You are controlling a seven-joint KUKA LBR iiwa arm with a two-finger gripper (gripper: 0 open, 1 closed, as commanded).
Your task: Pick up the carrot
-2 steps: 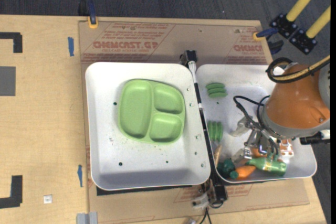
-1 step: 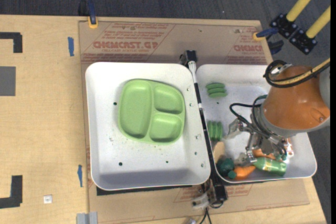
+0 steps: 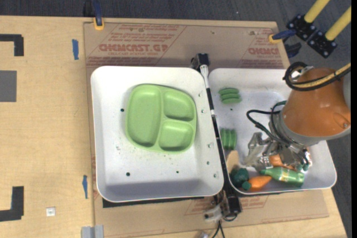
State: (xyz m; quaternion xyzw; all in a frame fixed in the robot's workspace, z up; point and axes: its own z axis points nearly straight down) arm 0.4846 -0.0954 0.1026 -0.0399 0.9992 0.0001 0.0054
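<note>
Camera view is showing us our metal two-finger gripper (image 3: 266, 154) hanging low in the right white bin (image 3: 321, 178), but we cannot tell its state. Just below it we are seeing the small orange carrot with a green top (image 3: 254, 181) lying near the bin's front wall, beside a green bottle-shaped toy (image 3: 285, 175). Our grey arm with its orange band (image 3: 315, 108) is reaching down from the right. A green divided plate (image 3: 160, 116) is sitting in the left white bin (image 3: 111, 170).

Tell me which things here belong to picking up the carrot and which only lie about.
For the job:
- small orange carrot
- two-finger gripper

Lying about:
- light green divided plate
- green bottle
- two green ribbed pieces
</note>
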